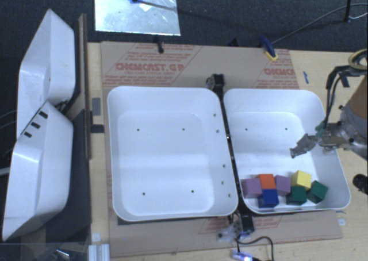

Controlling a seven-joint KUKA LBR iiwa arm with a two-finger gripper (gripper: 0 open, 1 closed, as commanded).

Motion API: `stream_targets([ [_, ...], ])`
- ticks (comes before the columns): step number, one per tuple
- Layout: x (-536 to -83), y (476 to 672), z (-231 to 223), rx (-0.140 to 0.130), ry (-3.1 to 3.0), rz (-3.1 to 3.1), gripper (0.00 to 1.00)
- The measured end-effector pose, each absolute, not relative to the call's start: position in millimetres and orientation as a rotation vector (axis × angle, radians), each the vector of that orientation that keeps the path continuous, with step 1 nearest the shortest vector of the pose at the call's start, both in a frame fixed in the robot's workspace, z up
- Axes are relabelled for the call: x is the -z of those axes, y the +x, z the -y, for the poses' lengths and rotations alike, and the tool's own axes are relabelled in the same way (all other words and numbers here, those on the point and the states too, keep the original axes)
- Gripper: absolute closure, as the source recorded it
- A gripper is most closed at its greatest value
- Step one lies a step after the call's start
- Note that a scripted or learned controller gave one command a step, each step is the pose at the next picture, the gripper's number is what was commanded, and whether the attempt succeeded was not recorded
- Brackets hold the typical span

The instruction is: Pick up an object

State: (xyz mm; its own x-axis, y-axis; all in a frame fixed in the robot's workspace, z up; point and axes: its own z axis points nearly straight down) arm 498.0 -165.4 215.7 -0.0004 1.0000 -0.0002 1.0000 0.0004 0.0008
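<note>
Cardboard sheet [190, 64]: "CHEMCAST GP" in red (repeated at right, partly legible).

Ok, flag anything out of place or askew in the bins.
Nothing damaged or spilled. The blocks are all crowded into the right bin's near edge, some tilted. The claw hovers above, away from them.

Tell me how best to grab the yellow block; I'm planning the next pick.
Come straight down on the yellow block and grip its top half, fingers on the far and near faces. Its far side faces open bin floor; green blocks crowd below and a purple block sits beside it.
</note>
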Motion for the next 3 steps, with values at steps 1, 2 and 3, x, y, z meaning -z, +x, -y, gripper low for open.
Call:
stream_targets([
  [1, -226.3, 498.4, 165.4, -0.002, 2.219, -2.222, 1.0],
  [2, -245.3, 501.5, 144.3, -0.002, 2.158, -2.282, 1.0],
  [3, -182.3, 556.2, 161.3, 0.003, 2.222, -2.224, 1.0],
])
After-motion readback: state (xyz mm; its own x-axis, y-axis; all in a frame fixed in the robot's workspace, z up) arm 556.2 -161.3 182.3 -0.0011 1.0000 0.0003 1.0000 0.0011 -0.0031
